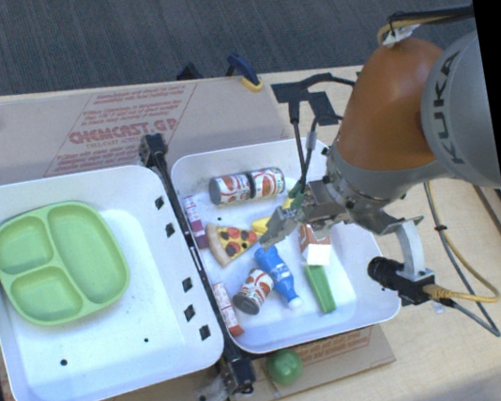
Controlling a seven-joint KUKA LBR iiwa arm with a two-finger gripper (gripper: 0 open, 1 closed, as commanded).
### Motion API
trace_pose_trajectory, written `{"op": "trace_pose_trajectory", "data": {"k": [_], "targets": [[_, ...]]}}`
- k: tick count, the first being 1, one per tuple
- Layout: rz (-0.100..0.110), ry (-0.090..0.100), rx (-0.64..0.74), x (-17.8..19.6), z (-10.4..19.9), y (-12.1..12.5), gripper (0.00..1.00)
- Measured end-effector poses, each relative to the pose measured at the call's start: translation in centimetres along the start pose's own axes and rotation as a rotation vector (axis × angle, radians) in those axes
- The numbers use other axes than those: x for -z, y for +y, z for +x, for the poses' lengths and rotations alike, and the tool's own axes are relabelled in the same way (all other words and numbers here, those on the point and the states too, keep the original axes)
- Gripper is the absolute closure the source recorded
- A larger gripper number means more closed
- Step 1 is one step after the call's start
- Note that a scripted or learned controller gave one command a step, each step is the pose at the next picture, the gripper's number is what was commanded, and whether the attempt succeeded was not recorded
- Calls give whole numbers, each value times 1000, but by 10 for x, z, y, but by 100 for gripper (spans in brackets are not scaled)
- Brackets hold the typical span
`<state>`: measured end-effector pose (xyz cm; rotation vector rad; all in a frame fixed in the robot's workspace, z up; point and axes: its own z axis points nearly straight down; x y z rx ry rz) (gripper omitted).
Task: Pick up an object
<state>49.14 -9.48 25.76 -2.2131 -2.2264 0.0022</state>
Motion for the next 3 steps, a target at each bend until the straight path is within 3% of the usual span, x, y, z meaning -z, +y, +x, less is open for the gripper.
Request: {"op": "trace_pose_trajectory", "data": {"k": [3], "targets": [[0,0,0,0,0,0,0]]}}
